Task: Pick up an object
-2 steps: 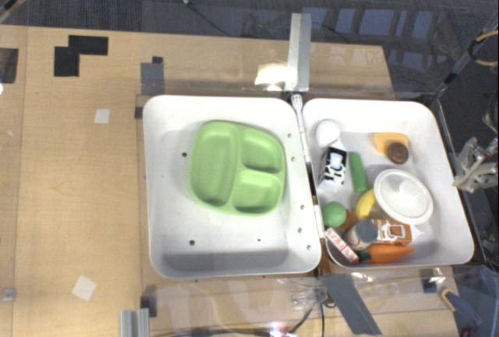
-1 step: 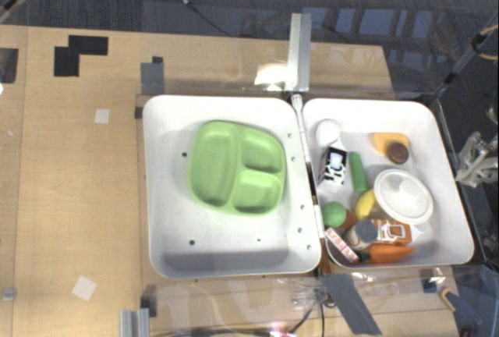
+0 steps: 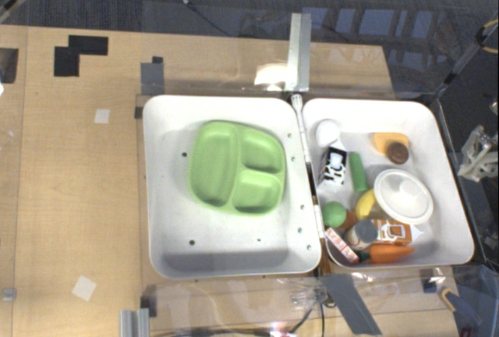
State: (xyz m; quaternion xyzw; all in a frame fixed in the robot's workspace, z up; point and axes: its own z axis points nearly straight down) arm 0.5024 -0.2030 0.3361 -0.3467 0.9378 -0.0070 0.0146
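Right bin [image 3: 437,133] crowded, left bin [image 3: 164,172] holding a green tray [image 3: 236,166].
We find the small items under the white bowl [image 3: 403,196] partly hidden; the claw's state we cannot tell.

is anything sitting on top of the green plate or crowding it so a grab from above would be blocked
Nothing visible does. The green divided plate lies alone in the left bin, upside facing the camera, with bare floor all around it. The clutter, such as the white bowl, sits in the right bin.

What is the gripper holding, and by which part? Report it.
Cannot be told. The green divided plate lies alone in the left bin; the white bowl sits among small items in the right bin.
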